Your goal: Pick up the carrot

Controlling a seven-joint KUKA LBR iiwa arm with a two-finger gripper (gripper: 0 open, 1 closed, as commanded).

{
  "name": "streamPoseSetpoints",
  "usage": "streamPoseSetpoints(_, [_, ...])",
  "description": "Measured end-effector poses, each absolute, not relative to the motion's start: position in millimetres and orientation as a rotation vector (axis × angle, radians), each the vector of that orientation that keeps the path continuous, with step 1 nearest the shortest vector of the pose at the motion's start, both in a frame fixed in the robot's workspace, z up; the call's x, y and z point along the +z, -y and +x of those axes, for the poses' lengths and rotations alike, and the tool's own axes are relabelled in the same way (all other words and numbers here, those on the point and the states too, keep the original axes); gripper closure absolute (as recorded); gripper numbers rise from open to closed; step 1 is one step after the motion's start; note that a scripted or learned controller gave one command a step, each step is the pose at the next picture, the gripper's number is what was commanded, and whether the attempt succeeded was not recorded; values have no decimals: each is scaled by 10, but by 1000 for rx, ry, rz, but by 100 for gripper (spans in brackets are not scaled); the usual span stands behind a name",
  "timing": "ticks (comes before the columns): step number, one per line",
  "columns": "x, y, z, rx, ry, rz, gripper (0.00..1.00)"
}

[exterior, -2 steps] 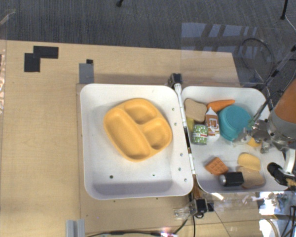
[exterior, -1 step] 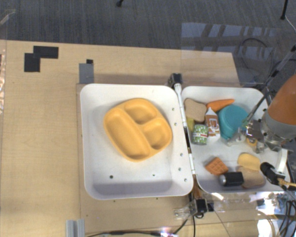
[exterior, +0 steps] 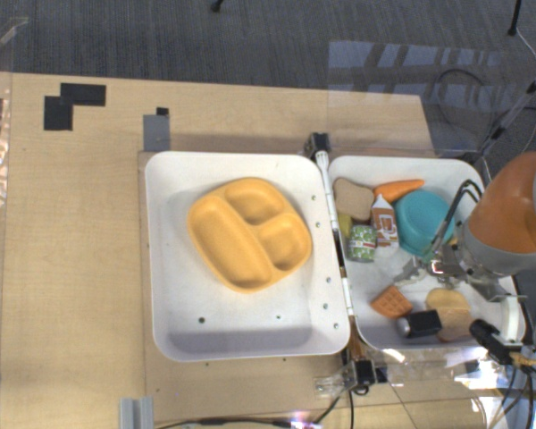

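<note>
The carrot (exterior: 399, 189) is an orange tapered piece lying at the far edge of the right bin (exterior: 366, 329), between a brown bread slice (exterior: 347, 194) and a teal bowl (exterior: 424, 220). My gripper (exterior: 426, 268) hangs over the middle of the right bin, just in front of the teal bowl and well short of the carrot. The grey arm with its orange band (exterior: 518, 213) reaches in from the right. Nothing shows in the gripper.
The right bin also holds a small carton (exterior: 384, 223), a green packet (exterior: 364, 242), an orange waffle piece (exterior: 391, 303), a black block (exterior: 422, 323) and a beige lump (exterior: 449, 302). A yellow divided plate (exterior: 248, 232) lies in the left bin (exterior: 174, 329).
</note>
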State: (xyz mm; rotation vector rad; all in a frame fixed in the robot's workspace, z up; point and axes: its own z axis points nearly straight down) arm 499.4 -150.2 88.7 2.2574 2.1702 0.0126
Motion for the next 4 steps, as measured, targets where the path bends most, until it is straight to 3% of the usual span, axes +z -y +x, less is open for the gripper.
streamPoseSetpoints(1, [1935,914,4912,18,-2101,2323,0])
streamPoseSetpoints(2, [943,836,4879,5,-2388,2038,0])
streamPoseSetpoints(3, [1057,828,4909,12,-2385,2030,100])
streamPoseSetpoints(4, [1168,820,4937,19,-2384,2022,100])
